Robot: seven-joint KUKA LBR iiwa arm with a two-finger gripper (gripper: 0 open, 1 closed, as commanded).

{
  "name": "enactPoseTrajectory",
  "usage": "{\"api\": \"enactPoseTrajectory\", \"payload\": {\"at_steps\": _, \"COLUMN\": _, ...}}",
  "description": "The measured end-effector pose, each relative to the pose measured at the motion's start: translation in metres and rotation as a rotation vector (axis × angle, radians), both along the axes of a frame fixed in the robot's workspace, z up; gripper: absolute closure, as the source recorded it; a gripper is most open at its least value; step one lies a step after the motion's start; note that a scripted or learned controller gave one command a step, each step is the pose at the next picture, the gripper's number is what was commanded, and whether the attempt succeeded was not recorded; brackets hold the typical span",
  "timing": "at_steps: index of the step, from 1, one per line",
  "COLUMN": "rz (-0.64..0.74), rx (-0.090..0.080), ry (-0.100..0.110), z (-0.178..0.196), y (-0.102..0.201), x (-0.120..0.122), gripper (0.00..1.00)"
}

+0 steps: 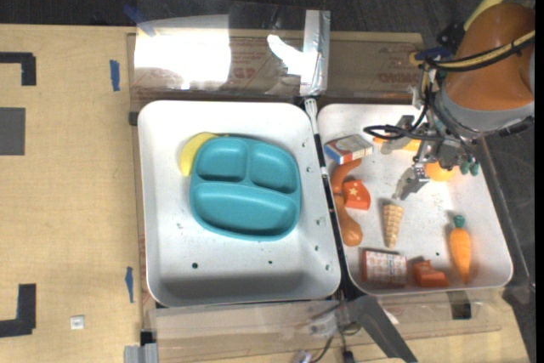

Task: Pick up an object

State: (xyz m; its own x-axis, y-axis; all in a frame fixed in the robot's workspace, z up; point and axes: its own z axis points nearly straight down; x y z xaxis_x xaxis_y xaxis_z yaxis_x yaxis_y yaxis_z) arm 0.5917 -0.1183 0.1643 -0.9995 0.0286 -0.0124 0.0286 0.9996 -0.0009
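My gripper [414, 181] hangs over the upper middle of the right bin [493, 208], below the orange wrist band. Just to its right lies a small yellow-orange object [440, 172], partly hidden by the gripper body. An ice cream cone [391, 222] lies a little below and to the left of the gripper, apart from it. Further left are a small white, blue and orange box [347, 149] and a red-orange piece [354, 195]. A carrot [460, 247] lies at the lower right.
A labelled can [384, 266] and a red block [428, 274] lie along the right bin's front wall, and an orange sausage-shaped toy [349, 227] by its left wall. The left bin [161, 183] holds a teal divided plate [246, 186] over a yellow object [192, 150].
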Motion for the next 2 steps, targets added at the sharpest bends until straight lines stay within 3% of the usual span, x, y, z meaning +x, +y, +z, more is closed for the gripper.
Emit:
{"api": "enactPoseTrajectory", "payload": {"at_steps": 1, "rz": -0.006, "rx": 0.000, "ry": -0.001, "z": -0.075, "y": -0.033, "x": 0.022, "gripper": 0.00}}
{"api": "enactPoseTrajectory", "payload": {"at_steps": 2, "rz": -0.173, "rx": 0.001, "ry": 0.004, "z": -0.074, "y": -0.102, "x": 0.032, "gripper": 0.00}}
